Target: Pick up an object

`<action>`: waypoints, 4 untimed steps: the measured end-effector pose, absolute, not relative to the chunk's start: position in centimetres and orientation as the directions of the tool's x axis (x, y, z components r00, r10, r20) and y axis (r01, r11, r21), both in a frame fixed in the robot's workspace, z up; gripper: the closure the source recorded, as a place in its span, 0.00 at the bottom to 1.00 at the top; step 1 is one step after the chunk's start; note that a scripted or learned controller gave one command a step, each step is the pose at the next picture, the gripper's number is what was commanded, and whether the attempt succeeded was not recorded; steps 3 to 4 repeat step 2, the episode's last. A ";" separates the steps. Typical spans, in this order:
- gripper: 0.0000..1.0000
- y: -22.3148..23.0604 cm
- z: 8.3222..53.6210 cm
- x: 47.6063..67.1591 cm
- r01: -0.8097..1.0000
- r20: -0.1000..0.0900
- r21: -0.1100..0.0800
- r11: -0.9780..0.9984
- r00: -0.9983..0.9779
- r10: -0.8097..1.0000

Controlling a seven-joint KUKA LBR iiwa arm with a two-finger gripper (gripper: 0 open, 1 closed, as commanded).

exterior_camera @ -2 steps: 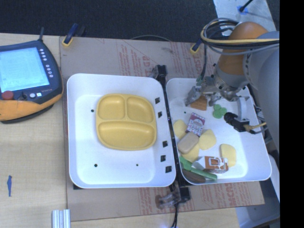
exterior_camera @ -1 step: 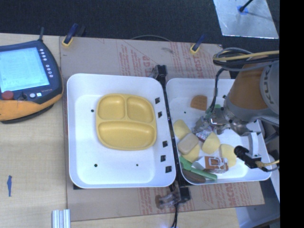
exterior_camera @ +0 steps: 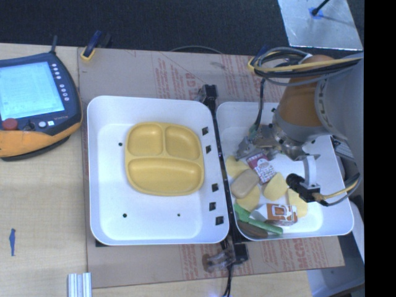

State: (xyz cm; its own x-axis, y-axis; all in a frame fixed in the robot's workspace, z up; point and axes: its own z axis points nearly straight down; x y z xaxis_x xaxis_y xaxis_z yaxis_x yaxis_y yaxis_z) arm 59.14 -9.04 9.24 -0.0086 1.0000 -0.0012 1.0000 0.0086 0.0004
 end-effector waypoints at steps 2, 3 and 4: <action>1.00 -9.8 10.2 56.4 1.000 -0.001 -0.005 0.003 -0.003 1.000; 1.00 -9.8 10.2 56.4 1.000 -0.001 -0.005 0.003 -0.003 1.000; 1.00 -9.8 10.2 56.4 1.000 -0.001 -0.005 0.003 -0.003 1.000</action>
